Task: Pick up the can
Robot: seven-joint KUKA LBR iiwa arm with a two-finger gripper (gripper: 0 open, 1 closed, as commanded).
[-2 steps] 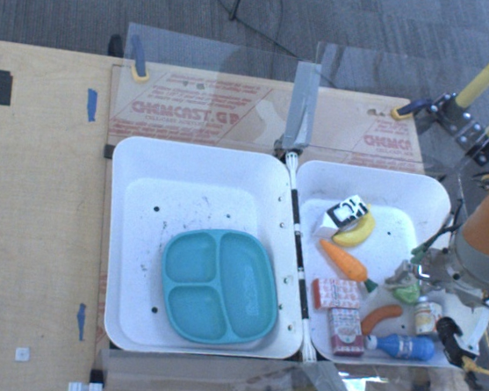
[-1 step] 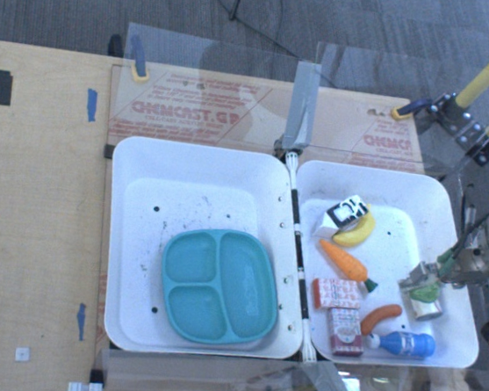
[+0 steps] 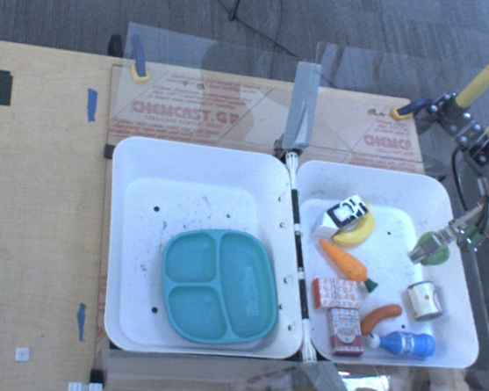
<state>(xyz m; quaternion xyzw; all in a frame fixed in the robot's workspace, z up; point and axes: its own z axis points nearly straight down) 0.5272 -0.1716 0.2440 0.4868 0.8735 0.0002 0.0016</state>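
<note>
From my feed: two shallow matte white bins sat side by side on the wooden desk (image 3: 31, 208). Left bin (image 3: 142, 169) held one teal plastic tray (image 3: 218, 285), rounded corners, three compartments, nothing visible in them. Right bin (image 3: 405, 188) was cluttered: a small silvery can (image 3: 424, 300) lay on its side near the right wall; a brown sausage (image 3: 380, 317) just left of it; a blue bottle (image 3: 403, 344) lay flat along the front edge. An orange carrot (image 3: 345, 262) sat mid-bin, a yellow banana (image 3: 354, 231) above it with a black-and-white block (image 3: 346, 212) on top. Two red-and-white cartons (image 3: 341, 313) sat beside the divider; labels too blurred to read. Gripper (image 3: 432, 249) hovered over the right rim, above the can and apart from it. Couldn't tell its state; it was small and blurred against a green blob there.
</note>
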